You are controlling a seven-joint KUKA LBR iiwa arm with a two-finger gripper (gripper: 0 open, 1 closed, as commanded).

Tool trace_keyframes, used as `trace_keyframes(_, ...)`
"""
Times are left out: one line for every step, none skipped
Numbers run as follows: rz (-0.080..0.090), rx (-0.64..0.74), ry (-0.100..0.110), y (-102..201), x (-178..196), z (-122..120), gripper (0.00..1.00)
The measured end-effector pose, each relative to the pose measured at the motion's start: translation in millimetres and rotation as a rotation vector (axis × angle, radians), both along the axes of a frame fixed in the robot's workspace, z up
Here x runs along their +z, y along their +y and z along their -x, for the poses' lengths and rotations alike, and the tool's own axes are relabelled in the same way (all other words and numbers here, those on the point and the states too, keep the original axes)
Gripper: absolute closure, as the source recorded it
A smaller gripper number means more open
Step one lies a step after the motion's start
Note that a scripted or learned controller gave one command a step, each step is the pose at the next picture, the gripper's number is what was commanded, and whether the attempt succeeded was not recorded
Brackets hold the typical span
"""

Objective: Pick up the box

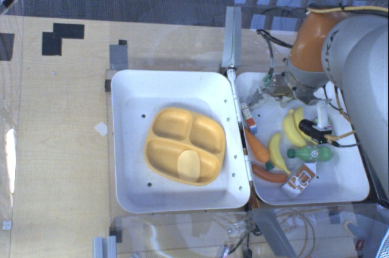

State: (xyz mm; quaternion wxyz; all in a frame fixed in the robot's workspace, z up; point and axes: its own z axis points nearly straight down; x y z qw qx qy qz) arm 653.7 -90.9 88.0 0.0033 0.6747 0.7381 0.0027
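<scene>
The arm (349, 38) is running off the right edge and covering the right bin's (346, 190) far corner. The gripper (275, 90) is showing too small to make out. The bench (61, 129) is running off the left edge.

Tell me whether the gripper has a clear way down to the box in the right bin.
Probably yes. The box lies at the right bin's near edge with its top uncovered; the green bottle and hot dog crowd its sides.

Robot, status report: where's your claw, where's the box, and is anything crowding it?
Claw over right bin's far end. Box at near edge, untouched. Green bottle and bananas beside it.
</scene>
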Motion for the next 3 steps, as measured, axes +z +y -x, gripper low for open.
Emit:
trace_keyframes(0.0,0.0,0.0,0.0,0.0,0.0,0.0)
trace_keyframes(0.0,0.0,0.0,0.0,0.0,0.0,0.0)
trace_keyframes(0.0,0.0,0.0,0.0,0.0,0.0,0.0)
